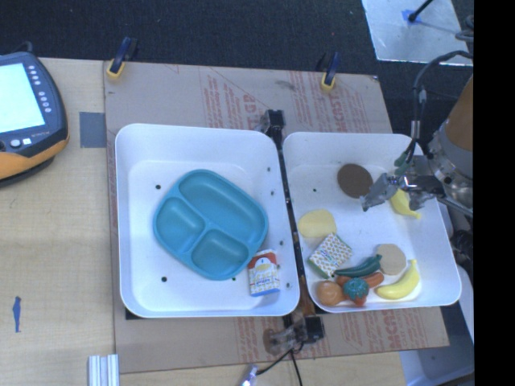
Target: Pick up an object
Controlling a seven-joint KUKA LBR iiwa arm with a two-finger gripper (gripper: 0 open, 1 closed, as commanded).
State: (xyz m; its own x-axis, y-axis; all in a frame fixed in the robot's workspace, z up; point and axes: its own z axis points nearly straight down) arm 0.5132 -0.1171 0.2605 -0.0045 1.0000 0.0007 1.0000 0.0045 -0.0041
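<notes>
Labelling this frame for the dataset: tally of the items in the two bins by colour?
Blue: 1, divided plate
White: 1, small carton
Brown: 1, round disc
Yellow: 3, piece at the claw, pale round, banana
Patterned green and white: 1, packet
Green: 1, long pod
Tan: 1, round
Orange: 1, round
Teal and red: 1, small piece
Total: 11
</notes>
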